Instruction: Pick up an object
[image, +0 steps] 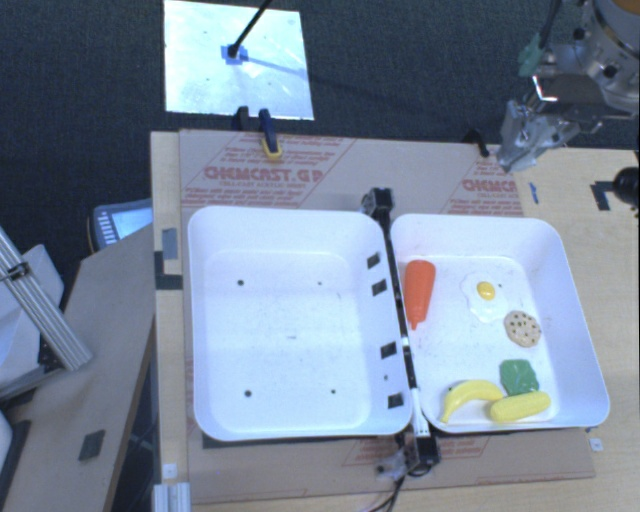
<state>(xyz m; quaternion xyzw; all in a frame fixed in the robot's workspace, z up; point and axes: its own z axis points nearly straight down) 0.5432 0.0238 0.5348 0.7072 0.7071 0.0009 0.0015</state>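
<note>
The right bin (560, 250) holds several toy foods. An orange carrot (418, 291) lies by its left wall. A fried egg (485, 295) sits near the middle, with a round cookie (521, 328) below it. Along the front lie a yellow banana (466, 396), a green piece (518, 375) and a yellow oblong piece (520, 405). My gripper (521, 138) hangs high at the top right, above the bench behind the right bin's back wall, well apart from all the objects. Nothing shows between its fingers.
The left bin (200, 300) stands beside the right one, joined along a black-clipped divider (392, 300). A shiny metal plate (236, 60) lies at the back. A blue and yellow clamp (268, 135) sits on the bench's rear edge.
</note>
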